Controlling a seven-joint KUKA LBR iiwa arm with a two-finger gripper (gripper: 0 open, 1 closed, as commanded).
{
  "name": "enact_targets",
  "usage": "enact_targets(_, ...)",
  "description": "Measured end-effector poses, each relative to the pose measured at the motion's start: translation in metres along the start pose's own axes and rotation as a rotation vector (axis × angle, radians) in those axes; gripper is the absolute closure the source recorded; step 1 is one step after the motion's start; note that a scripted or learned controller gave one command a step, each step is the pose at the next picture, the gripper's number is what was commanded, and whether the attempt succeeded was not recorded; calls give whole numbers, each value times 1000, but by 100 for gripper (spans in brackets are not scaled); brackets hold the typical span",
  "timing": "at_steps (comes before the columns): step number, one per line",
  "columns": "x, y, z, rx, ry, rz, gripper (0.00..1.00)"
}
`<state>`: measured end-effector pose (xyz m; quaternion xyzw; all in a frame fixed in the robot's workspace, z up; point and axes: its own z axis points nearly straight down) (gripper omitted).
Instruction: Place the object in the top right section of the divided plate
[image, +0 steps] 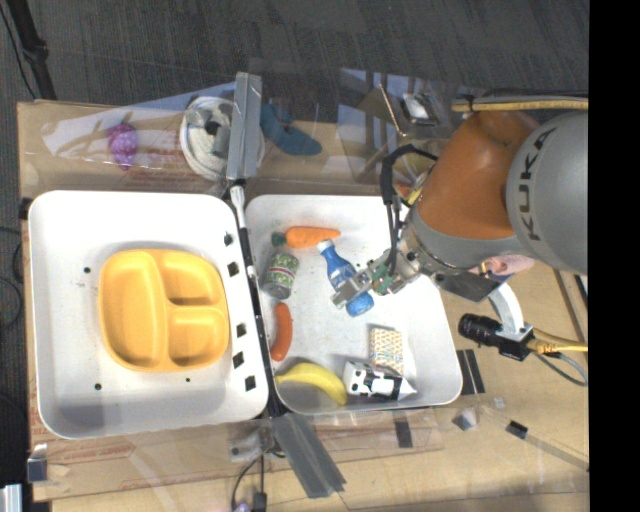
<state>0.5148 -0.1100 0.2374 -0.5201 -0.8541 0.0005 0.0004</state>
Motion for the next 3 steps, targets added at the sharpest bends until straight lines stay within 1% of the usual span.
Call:
enact_targets(1,78,40,48,4,2,108,100)
enact_targets(2,147,79,47,3,1,56,100)
enact_targets(3,147,79,47,3,1,56,0)
